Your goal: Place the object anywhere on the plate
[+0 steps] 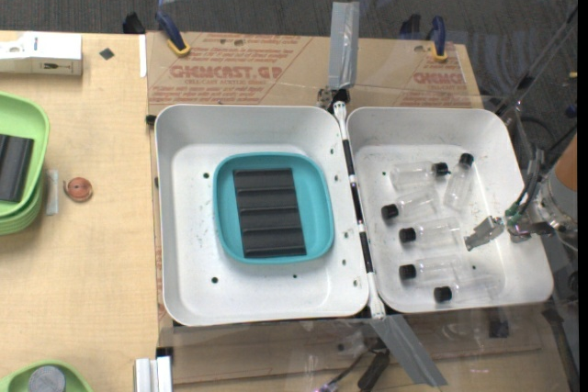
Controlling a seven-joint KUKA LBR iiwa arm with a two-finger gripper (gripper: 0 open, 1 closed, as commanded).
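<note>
- Vials (432, 197) are what this task turns on: several clear ones with black caps lie loose in the right bin (404, 128), none of them on the plate (317, 197).
- Plate, taken first since it lies farthest left: it is teal and sits in the middle of the left bin (184, 197), with a dark ribbed block (268, 212) filling its centre. No vial lies on it, so I judge nothing of the placing is done.
- Right of the plate, across the wall between the bins, the vials are scattered over the right bin's floor. Their clear bodies blur into the white floor, so I read their lie mostly from the caps.
- Long axes differ. The lower ones, with caps towards the plate, seem to lie roughly across the bin with bodies running away from the plate; the upper two seem tilted, caps pointing up and away from it. I cannot fix any one exactly.
- My gripper (482, 234) is farthest from the plate, over the right bin's outer side, among the vials. I cannot tell how wide it stands, and I see no vial in it.
- Left to do, as I judge it: take one vial, carry it over the dividing wall, and set it down on the plate.
</note>
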